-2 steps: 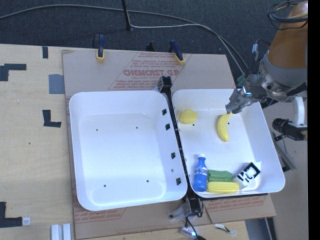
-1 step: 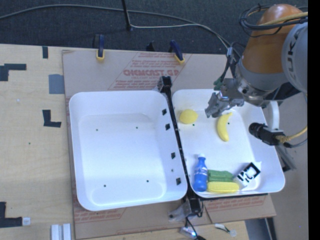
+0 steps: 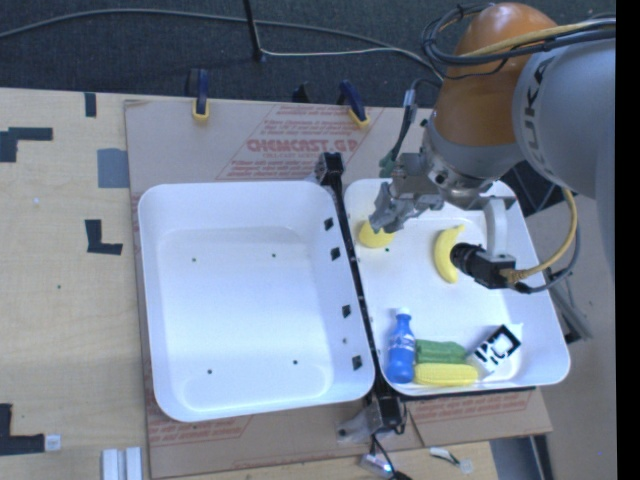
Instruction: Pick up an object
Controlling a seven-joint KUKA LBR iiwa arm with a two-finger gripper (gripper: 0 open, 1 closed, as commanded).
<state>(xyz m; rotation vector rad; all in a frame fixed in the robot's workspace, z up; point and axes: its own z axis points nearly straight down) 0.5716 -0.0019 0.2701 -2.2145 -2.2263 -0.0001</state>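
My gripper (image 3: 386, 218) hangs over the back left corner of the right bin (image 3: 545, 313), just above a small yellow piece (image 3: 374, 236) that lies against the bin's left wall. A yellow banana (image 3: 446, 253) lies in the middle of that bin, to the gripper's right. Near the front edge rest a blue bottle (image 3: 401, 347), a green object (image 3: 441, 351), a yellow corn cob (image 3: 445, 374) and a black-and-white block (image 3: 497, 346). The dark fingers point down at the yellow piece, and nothing shows between them.
The left bin (image 3: 240, 298) stands beside the right one, joined by a black clipped divider (image 3: 345, 268). The grey and orange arm (image 3: 520, 78) fills the upper right. Blue and yellow clamps (image 3: 201, 96) hold the cardboard at the back.
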